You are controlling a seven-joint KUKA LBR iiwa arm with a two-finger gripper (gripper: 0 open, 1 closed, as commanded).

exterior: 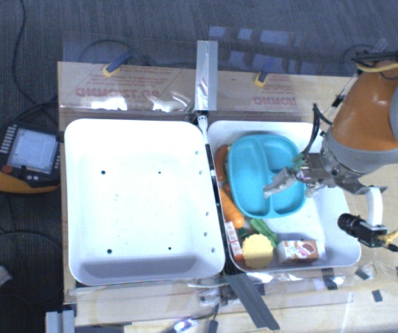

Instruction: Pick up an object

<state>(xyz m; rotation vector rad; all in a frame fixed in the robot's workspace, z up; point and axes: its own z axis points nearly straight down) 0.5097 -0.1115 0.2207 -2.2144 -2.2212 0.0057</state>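
Grey metal claw (282, 183), reaching in from the right on the orange-banded arm (369, 113); it sits over the middle of the blue divided plate (254, 165), low and seemingly at the central ridge. Whether its tips are apart or together cannot be told at this angle, and nothing is seen gripped.

Blue divided plate: lies in the right bin (341, 255), upper half, tilted slightly against the bin's left wall. Judged rigid moulded plastic, light, smooth and rather slippery; broad and flat, so best taken by the raised rim or the divider ridge, not the face.

Orange carrot-like piece (230, 210): along the left wall, just beside the plate's lower edge. Green item (262, 229): tucked under the plate's bottom edge, partly hidden.

Yellow block (257, 250): bottom of the bin, likely soft or light, compact enough to grip across. Red-and-white packet (298, 250): just beside it to the right.

Left bin (139, 200): white, shallow, alongside on the desk (150, 89).
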